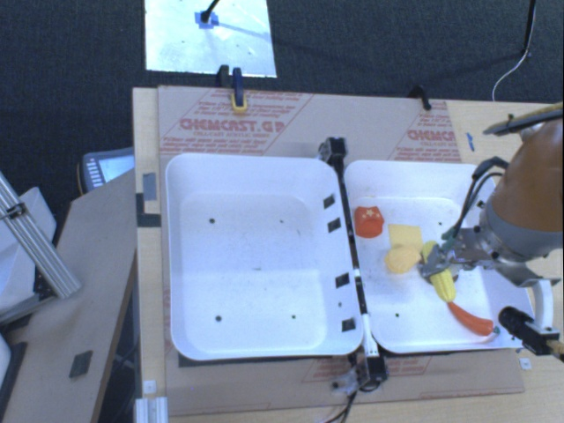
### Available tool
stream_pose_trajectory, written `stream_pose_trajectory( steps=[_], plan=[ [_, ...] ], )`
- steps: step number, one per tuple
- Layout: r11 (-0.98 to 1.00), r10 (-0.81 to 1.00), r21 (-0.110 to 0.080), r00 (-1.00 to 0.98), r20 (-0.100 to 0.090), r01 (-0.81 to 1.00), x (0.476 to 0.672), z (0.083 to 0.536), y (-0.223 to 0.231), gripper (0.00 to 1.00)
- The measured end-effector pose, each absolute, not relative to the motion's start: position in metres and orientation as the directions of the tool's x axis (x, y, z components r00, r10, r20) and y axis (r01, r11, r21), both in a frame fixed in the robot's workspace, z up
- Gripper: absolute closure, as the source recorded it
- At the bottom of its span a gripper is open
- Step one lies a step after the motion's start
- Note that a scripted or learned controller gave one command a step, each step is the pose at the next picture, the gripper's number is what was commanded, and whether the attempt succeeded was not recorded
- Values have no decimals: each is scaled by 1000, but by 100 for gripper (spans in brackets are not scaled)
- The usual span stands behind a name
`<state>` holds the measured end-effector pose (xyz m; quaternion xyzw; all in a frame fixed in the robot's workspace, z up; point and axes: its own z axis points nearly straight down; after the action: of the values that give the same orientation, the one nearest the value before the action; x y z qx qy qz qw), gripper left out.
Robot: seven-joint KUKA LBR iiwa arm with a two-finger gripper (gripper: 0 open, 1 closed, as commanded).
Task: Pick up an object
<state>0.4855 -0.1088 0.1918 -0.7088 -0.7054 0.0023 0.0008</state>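
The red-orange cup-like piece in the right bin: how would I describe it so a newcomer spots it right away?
Look in the right bin, near the divider. The red-orange piece stands at the far left of the cluster. Its neighbours are yellow, and it is stubby, unlike the long orange chili.

The pincer (438,270) sits low in the right bin (414,337), touching the corn cob (443,283) just beneath it. Just to its left lie the round fruit (402,259) and the flat block (405,235), with the cup (368,221) farther left. The long pepper (471,319) lies below and right; the left bin (256,263) lies well left.
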Motion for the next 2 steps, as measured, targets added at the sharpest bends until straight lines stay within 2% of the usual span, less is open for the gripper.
stream_pose_trajectory(
  steps=[1, 2],
  plan=[
    [10, 1000, 0, -10, 3, 1000, 488, 186, -41, 100],
    [14, 1000, 3, -14, 4, 1000, 487, 218, 58, 100]
  ],
)
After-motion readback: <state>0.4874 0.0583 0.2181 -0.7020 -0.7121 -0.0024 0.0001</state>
